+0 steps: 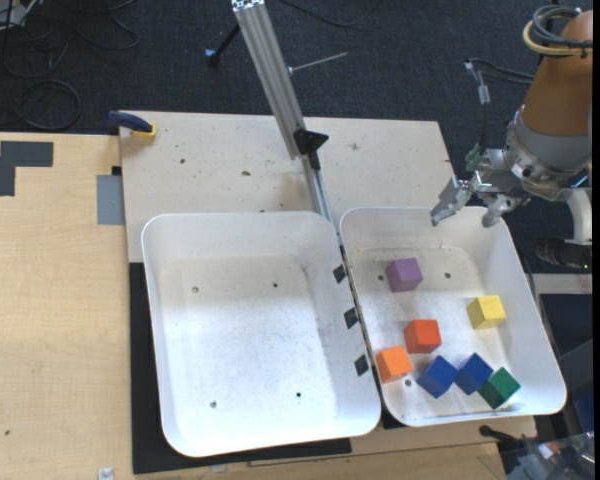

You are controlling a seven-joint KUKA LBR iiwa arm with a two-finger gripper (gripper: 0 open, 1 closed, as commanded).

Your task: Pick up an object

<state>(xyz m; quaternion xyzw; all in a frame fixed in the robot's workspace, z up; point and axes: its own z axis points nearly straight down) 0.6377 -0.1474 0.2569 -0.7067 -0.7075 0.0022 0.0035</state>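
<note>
Green block (500, 386): It sits in the near right corner of the right bin (540, 343). It is dark green and touches a blue block.
Blue blocks: Two blue blocks lie side by side, touching. One blue block (437, 376) is on the left and the other blue block (473, 372) is on the right. Both are deep blue.
Orange block (394, 364): It lies near the left wall of the right bin, just beside the left blue block. It is bright orange.
Red block (422, 335): It sits a bit farther back, just behind the orange block. It is red-orange with flat sides.
Yellow block (487, 311): It rests near the right wall of the bin, apart from the others. It is small and bright yellow.
Purple block (404, 274): It is the farthest block and the closest one to the gripper. It is light purple.
Left bin (180, 348): It is white and shallow, next to the right bin on the surface (220, 158).
Gripper (472, 202): It hangs above the far edge of the right bin, well apart from all the blocks. Its two fingers are spread apart with nothing between them.
Arm (555, 98): It is grey with an orange band and comes in from the right.
</note>
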